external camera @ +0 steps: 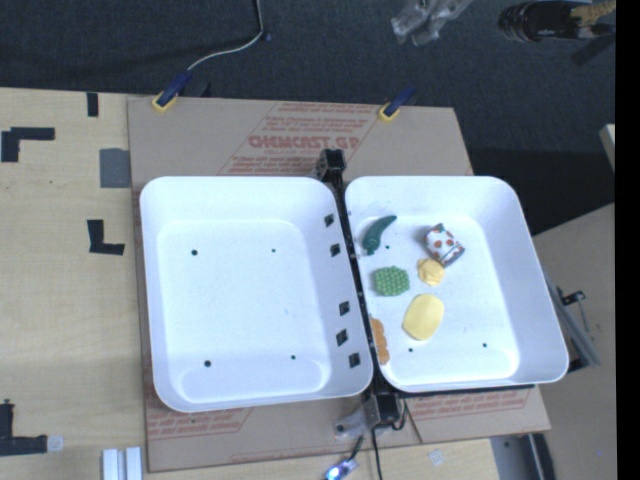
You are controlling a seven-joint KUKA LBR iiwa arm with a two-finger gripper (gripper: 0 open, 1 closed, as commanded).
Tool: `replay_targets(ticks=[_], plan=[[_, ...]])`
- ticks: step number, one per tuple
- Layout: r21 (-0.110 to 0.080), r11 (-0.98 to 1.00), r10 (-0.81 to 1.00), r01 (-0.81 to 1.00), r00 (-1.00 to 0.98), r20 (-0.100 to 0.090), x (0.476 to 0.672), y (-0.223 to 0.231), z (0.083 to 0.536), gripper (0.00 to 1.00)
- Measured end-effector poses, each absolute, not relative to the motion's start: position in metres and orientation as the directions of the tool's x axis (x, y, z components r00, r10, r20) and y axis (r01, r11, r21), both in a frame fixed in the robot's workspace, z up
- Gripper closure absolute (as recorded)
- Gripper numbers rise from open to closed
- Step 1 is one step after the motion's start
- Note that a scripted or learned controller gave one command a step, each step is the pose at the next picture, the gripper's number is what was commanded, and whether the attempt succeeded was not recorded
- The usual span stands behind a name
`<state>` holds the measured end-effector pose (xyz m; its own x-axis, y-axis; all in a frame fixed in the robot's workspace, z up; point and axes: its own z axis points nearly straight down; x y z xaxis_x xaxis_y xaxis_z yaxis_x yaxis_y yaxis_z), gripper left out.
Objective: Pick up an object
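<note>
Your gripper hangs blurred above the tabletop's far edge, its grip unreadable, well apart from the right white bin, where the smooth yellow oval piece lies nearer the camera.

Even, soft light from overhead here, with only faint shadows inside my two white bins, whose rims are bright but not blown out. My claw smears into motion blur up top. The dark floor looks grainy.
</note>
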<state>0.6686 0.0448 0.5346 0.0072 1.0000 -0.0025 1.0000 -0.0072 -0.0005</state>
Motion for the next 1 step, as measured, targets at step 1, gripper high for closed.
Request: replay_targets(ticks=[1], plan=[[0.000,-0.006,1.000,1.000,0.006,-0.003,0.6681,-0.0271,0.5346,1.00]])
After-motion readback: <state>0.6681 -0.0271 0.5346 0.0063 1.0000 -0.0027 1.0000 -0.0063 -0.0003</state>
